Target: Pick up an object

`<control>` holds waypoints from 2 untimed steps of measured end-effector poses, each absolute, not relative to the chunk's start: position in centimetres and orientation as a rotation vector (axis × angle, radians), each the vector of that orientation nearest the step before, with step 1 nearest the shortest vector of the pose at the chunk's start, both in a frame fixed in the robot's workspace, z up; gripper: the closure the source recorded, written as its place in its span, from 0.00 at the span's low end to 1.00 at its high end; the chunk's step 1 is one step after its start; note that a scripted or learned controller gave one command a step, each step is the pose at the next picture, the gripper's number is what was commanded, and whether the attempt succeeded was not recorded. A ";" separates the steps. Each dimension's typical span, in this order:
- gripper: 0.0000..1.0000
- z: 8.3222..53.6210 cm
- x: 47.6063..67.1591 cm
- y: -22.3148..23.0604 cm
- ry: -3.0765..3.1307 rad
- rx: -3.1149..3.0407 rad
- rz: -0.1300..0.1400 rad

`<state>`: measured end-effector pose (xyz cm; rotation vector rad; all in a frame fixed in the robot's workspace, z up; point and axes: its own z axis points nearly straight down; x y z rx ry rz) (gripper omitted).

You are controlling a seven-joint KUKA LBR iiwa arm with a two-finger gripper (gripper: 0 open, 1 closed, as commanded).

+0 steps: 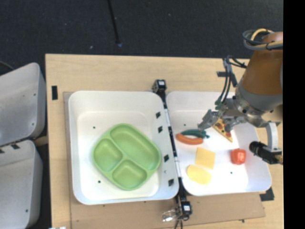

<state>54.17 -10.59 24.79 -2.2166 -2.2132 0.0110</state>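
Note:
In the right bin lie several toy foods. A pizza slice sits near the bin's middle right. An orange sausage with a green piece lies to its left. A yellow cheese square, a yellow oval and a small red piece are nearer the front. My gripper hangs directly over the pizza slice and is open. One grey finger stands to the slice's left and the other to its right. The slice still rests on the bin floor.
The left bin holds a green divided plate. A ridge with black clips separates the two bins. The arm's orange band looms over the right bin's back right corner. A black fitting sticks out near the red piece.

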 end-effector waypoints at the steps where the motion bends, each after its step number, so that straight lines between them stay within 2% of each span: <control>1: 0.00 25.4 54.4 -10.6 -2.222 -2.220 0.000; 2: 0.00 19.0 54.3 -10.9 -2.218 -2.220 0.007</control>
